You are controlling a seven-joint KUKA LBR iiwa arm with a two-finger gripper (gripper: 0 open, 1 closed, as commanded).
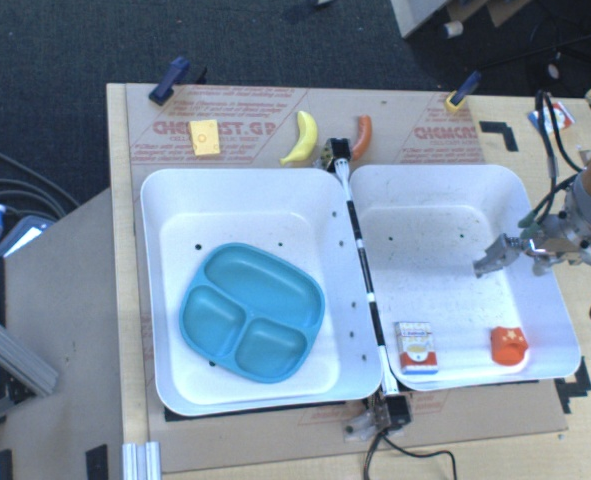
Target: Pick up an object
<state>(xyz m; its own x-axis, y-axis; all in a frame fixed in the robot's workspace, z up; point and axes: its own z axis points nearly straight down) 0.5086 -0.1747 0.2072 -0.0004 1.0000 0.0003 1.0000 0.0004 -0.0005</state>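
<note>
**Surfaces and finishes**

We see two white bins (pixel 165 203), smooth plastic with a slight sheen. The blue divided plate (pixel 252 311) looks like matt plastic. The bench board (pixel 265 118) reads as brown cardboard, dull, with printed lettering. The banana (pixel 301 138) looks glossy plastic. The small carton (pixel 416 348) seems printed paper. The floor carpet (pixel 75 28) is dark and rough.

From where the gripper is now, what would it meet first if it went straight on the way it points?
The gripper points toward the view's left and slightly down, over the right bin. Going straight on, it would probably meet the bin's bare floor first, then the divider between the bins. Its height above the floor is unclear.
</note>
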